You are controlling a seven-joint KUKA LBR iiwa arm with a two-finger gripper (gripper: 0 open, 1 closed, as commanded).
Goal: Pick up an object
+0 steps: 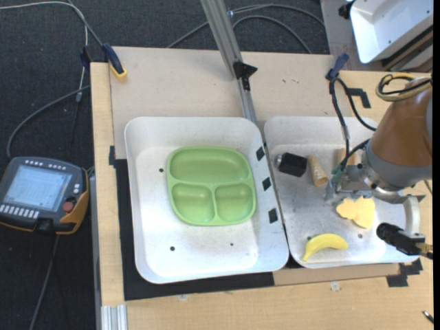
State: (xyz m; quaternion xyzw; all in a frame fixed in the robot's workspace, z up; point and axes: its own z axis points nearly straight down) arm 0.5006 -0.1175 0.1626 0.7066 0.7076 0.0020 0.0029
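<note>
Objects to pick sit in the right bin [297, 243], the one nearest the arm [405, 150]. Taking that bin as the ref: a banana [324, 245] lies near its front edge, curved, ends pointing toward the front. A pale yellow lumpy piece [357, 212] lies just behind and to the right of the banana, apart from it. A small black block [292, 164] sits toward the bin's back-left, close to the wall shared with the left bin. Just beside the block, on its right, is a tan cork-like piece [317, 172], tilted; can't tell if the two touch.

Arm comes in over the bin's right side, orange band above the wrist. Gripper [337, 188] is low over the bin's middle, betw. the cork piece and the yellow lumpy piece, near the latter's back edge. Its state is hidden by the wrist & blur, so can't tell, and nothing can be seen held.

Left bin [144, 205], directly beside the right bin, holds a green divided plate [210, 185] w/ three compartments, roughly centred.

A handheld control pad [41, 194] rests on the dark floor, well left of both bins.
</note>
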